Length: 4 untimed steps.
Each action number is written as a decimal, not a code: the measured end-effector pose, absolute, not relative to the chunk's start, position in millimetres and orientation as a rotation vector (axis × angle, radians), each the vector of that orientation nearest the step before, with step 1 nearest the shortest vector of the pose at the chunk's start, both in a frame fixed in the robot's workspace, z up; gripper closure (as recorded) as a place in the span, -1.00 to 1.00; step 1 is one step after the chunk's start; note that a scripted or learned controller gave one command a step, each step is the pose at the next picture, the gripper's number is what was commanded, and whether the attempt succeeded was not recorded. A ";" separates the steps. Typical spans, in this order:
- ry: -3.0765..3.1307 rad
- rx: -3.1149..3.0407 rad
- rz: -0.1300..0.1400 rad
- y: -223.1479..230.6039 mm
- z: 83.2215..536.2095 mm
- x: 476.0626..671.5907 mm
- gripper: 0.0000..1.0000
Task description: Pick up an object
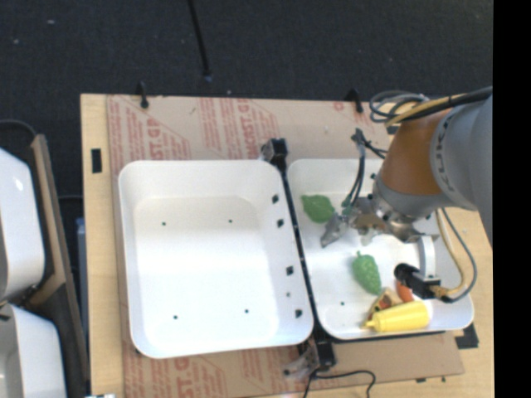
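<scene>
Two bins, left [207, 255] and right [332, 305], of smooth white plastic with a soft sheen. Under them a sheet of matt brown cardboard [191, 127] with red print, on a pale wood-look table [99, 305]. Floor [290, 31] of dark, rough carpet. Arm [465, 152] in smooth grey casing, with a band [411, 160] of satin orange. Tool [347, 225] of dull grey metal. Two green pieces [318, 207] [366, 272] matt and bumpy; yellow bottle [401, 316] of glossy plastic.

Green toys [318, 207] [366, 272] (right bin) — yellow bottle [401, 317]
</scene>
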<state>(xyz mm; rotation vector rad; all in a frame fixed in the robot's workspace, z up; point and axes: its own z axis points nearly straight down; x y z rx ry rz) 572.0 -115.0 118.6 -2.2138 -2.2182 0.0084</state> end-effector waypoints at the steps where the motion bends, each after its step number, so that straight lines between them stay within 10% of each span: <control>1: -2.222 -2.222 0.003 -100.3 100.4 687.3 -1.00; 2: -2.221 -2.223 0.000 -102.9 101.1 648.0 -1.00; 3: -2.223 -2.224 -0.002 -103.2 112.1 648.9 1.00; 4: -2.222 -2.224 -0.001 -103.2 111.5 648.7 -1.00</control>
